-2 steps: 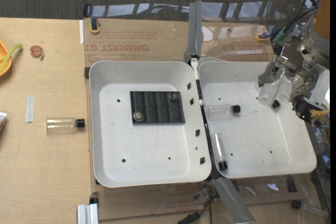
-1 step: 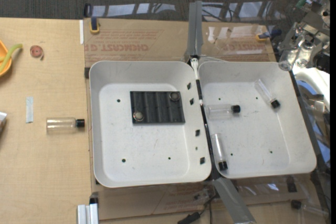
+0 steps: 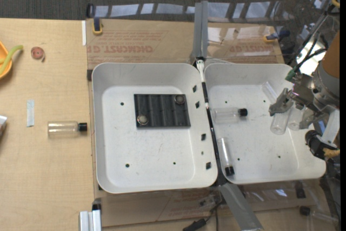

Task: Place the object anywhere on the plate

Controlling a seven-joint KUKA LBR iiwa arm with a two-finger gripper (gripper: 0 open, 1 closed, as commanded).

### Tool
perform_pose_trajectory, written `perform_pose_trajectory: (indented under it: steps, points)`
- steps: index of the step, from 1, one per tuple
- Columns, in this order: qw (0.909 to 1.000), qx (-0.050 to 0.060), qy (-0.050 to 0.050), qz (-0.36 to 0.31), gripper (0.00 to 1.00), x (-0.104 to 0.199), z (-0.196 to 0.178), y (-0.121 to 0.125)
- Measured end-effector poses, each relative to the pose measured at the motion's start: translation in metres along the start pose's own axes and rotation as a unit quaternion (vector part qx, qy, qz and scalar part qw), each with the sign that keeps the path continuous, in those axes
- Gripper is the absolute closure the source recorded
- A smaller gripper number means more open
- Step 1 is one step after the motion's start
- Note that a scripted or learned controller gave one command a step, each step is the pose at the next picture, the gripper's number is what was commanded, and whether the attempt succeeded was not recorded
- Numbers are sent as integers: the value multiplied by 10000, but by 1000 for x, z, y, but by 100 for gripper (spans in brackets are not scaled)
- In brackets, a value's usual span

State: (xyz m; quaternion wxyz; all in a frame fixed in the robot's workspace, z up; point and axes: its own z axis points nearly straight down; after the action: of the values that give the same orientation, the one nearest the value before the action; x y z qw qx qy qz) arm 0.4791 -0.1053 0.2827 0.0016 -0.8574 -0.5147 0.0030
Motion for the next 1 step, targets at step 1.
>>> perform_pose_trajectory:
  steps: [1]
  points:
    - [9927, -23, 0, -1209, 100, -24, -95, 86]
